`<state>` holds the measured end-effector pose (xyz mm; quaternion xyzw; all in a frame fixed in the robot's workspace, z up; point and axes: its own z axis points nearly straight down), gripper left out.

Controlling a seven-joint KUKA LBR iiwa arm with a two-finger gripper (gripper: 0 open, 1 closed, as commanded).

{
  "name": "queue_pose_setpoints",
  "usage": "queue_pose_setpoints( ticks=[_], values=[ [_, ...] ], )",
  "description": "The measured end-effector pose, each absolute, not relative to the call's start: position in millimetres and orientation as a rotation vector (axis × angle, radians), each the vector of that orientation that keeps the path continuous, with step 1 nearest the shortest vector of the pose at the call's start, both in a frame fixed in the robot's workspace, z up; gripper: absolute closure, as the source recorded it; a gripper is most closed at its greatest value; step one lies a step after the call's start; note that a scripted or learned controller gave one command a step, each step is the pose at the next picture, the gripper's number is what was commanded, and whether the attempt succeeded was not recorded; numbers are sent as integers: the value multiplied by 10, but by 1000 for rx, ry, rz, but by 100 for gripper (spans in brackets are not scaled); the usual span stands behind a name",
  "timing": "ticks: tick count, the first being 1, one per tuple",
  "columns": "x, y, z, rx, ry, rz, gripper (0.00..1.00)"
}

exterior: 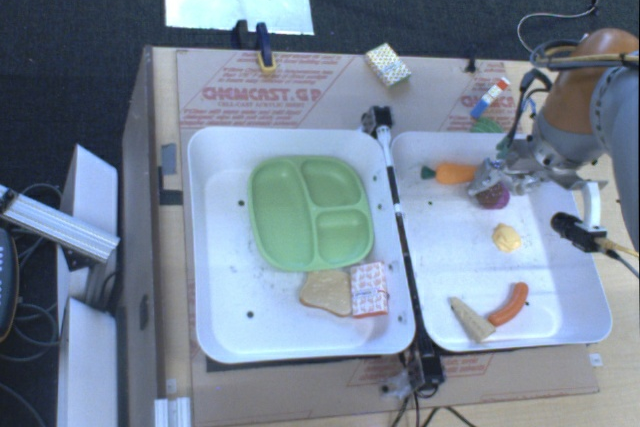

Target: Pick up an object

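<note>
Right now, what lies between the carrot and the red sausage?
In the camera view, a small yellow piece lies between the carrot and sausage.

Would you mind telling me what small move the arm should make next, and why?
Probably a short straight descent. The gripper hangs in the right bin, directly over a dark purple item beside the carrot. Nothing visibly sits between its fingers, so lowering around that item seems the likeliest way to get a grasp.

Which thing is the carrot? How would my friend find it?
Look in the right white bin, along its far edge. The carrot lies there, left of the claw and the dark purple thing. It alone is orange with a green tip.
</note>
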<state>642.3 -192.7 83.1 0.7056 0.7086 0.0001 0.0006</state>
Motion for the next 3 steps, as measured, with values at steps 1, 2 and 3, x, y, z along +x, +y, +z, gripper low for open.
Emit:
queue_pose_setpoints(
  ticks=[1,2,3],
  values=[
    [6429,-1925,918,2210,2230,-1,100],
    [6460,-840,2014,2214,2227,5,100],
    [5878,-364,1817,2218,2229,-3,100]
  ],
)
